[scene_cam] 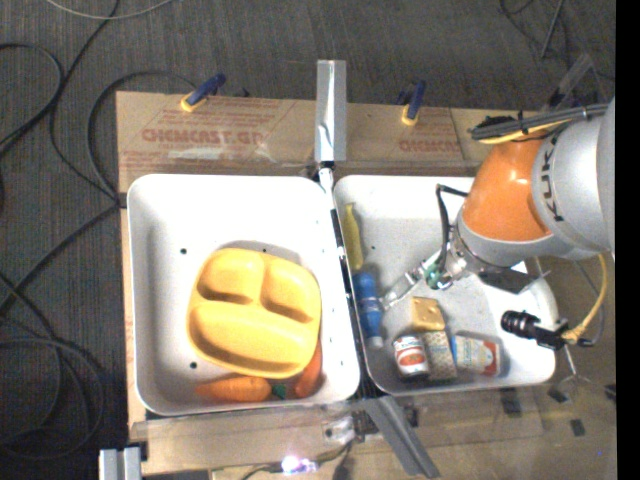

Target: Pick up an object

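Nearest candidate for a pick: small tan wedge (427, 314), cracker- or sponge-like, lying flat on the floor of the right bin (395, 200), just below the gripper (436, 273); likely light, perhaps soft, best pinched across its short edges. Just below it, a small can (409, 356) and a labelled packet (472, 353) crowd the front wall, touching or nearly so; can probably stiff and smooth, apt to roll. A blue bottle (368, 303) and yellow stick (351, 238) lie along the left wall. Gripper hangs low over the bin's middle; whether it is wide or narrow, cannot tell. Left bin (160, 208) holds a big yellow moulded tray (257, 311) over an orange carrot-like piece (237, 389).
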